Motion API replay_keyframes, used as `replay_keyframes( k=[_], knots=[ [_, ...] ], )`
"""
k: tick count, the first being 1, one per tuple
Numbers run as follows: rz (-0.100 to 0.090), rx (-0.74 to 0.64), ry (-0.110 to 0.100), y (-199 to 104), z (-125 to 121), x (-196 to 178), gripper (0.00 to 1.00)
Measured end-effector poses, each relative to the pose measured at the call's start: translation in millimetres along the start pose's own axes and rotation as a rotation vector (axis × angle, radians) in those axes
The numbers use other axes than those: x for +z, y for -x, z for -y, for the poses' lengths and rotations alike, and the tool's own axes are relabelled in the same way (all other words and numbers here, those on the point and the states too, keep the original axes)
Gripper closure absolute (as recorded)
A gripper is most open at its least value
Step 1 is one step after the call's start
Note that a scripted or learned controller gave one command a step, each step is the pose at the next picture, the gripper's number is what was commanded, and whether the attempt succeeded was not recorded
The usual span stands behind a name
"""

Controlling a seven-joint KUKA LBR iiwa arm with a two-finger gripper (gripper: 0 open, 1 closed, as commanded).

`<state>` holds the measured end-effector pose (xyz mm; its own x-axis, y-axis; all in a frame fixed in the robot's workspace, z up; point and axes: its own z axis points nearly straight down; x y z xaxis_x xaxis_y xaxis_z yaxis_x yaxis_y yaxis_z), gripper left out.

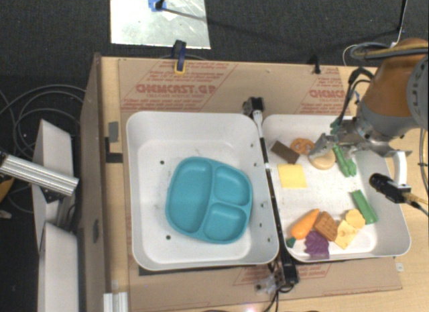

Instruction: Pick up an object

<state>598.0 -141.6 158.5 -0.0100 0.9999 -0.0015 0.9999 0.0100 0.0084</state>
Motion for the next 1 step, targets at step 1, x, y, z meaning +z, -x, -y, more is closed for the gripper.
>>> replay_keyframes(
  k=[1],
  knots=[
    [0.000,0.015,-0.013,65.3,45.1,77.8,0.00]
  ],
)
